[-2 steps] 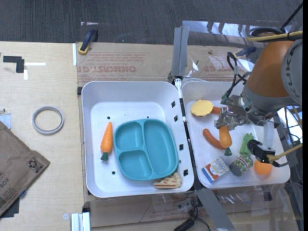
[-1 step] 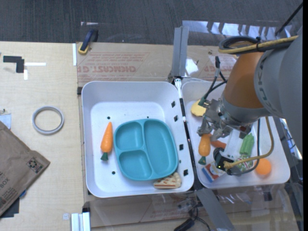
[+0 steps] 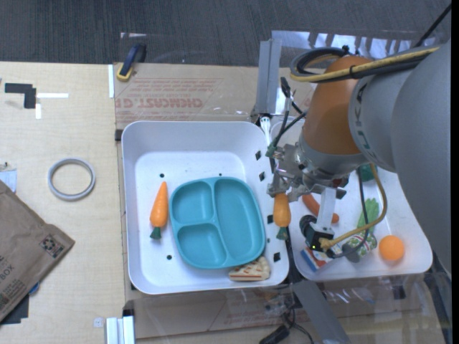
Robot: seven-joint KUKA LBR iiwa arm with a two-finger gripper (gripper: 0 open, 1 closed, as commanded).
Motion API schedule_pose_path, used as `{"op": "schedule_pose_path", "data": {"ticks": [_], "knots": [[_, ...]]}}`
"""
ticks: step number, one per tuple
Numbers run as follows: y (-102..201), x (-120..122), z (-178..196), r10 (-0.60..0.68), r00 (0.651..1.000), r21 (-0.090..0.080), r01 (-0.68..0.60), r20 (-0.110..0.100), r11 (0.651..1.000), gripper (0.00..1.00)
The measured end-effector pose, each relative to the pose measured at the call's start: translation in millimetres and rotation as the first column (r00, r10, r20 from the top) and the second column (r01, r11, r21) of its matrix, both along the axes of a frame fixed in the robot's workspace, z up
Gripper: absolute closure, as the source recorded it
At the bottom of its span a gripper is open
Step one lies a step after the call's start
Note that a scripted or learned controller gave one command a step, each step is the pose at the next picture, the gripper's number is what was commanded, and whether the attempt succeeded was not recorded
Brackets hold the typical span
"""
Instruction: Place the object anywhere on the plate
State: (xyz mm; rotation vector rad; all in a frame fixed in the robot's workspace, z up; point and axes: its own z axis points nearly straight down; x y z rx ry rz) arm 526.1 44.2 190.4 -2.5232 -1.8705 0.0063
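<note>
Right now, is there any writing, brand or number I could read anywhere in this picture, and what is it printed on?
"CHEMCAST GE...": red print, seen upside down, on the brown protective sheet behind the left bin; the letters after that are too blurred to read.
"BOX": on the brown cardboard box at the lower left, beside a small square code that is too small to read.
The packet in the right bin carries print too blurred to read.
</note>
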Motion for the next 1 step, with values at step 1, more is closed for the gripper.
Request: {"op": "schedule_pose_path", "data": {"ticks": [1], "knots": [[0.0,0.0,0.0,0.000,1.000,0.000,0.000,0.000,1.000,0.00]]}}
